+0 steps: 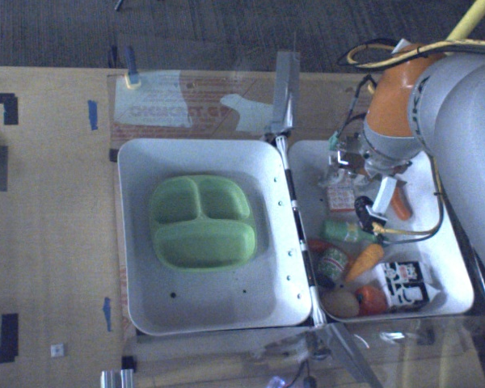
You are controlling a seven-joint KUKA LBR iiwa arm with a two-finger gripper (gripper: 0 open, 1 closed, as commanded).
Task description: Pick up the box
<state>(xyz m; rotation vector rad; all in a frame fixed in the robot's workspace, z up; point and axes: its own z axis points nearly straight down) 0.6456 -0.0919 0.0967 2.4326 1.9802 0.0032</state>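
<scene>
Where the bench comes nearest me, the right white plastic bin holds a clutter along its front edge: a black-and-white printed carton lying flat, a small red round thing touching its left side, and a tan egg-shaped thing just beside that. A little further in lie an orange toy carrot, a dark round can and a green bottle on its side. To the left, the other white bin carries a green three-compartment plate near its middle. Beyond the bottle sits the small reddish-and-white box, flat near the right bin's far left part. The gripper hovers right over the box's far edge; I cannot tell how it is set. Behind rises the grey arm with its orange band.
</scene>
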